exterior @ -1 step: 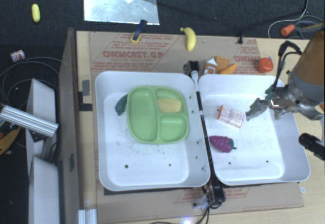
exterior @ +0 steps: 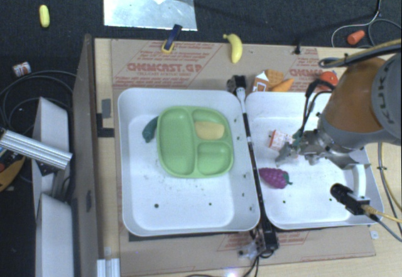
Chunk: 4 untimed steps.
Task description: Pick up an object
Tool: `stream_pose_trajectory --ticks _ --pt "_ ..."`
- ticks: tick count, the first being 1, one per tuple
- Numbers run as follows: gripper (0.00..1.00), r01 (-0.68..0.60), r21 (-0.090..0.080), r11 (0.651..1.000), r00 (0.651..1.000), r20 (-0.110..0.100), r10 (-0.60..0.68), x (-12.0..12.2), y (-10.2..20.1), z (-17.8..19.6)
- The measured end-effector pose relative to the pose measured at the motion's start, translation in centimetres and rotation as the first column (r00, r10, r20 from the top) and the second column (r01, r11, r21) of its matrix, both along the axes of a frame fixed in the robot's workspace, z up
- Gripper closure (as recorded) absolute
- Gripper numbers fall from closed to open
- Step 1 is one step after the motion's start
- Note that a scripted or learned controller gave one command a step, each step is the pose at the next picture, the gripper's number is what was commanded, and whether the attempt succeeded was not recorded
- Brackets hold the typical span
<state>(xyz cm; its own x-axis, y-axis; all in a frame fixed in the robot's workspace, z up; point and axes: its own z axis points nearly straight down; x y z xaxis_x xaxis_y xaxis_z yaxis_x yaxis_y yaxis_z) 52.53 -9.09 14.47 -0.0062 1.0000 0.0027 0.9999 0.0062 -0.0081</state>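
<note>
Your gripper (exterior: 290, 151) hangs low inside the right bin (exterior: 295, 216), and you cannot tell how it is set from this angle. Take that right bin as your landmark. Just left of the gripper, inside the bin, lies a small orange-and-white packet (exterior: 277, 139); its print is too small to read. Below the gripper, near the bin's left wall, rests a purple grape bunch (exterior: 274, 177), apart from the gripper.

Against the right bin's left wall sits the left bin (exterior: 144, 213). It holds a green divided plate (exterior: 188, 144) with a yellow piece (exterior: 210, 129) in its upper right compartment, and a dark teal item (exterior: 149, 129) touching the plate's left edge.

Behind the right bin, on the surface, lie an orange carrot (exterior: 282, 85) and a yellow banana (exterior: 235, 47). The brown sheet (exterior: 188, 65) under both bins reads "CHEMCAST GP" in red.
</note>
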Motion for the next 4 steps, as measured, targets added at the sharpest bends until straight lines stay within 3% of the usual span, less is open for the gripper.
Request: stream_pose_trajectory --ticks 2,3,4 --pt "0.00 0.006 -0.003 1.000 1.000 0.010 -0.006 -1.0 0.0 -6.1" --pt "0.00 -0.002 -0.005 1.000 1.000 0.021 0.002 9.6 -0.2 -5.9" --pt "0.00 0.000 -0.004 1.000 1.000 0.014 0.000 13.0 -1.2 -5.9"
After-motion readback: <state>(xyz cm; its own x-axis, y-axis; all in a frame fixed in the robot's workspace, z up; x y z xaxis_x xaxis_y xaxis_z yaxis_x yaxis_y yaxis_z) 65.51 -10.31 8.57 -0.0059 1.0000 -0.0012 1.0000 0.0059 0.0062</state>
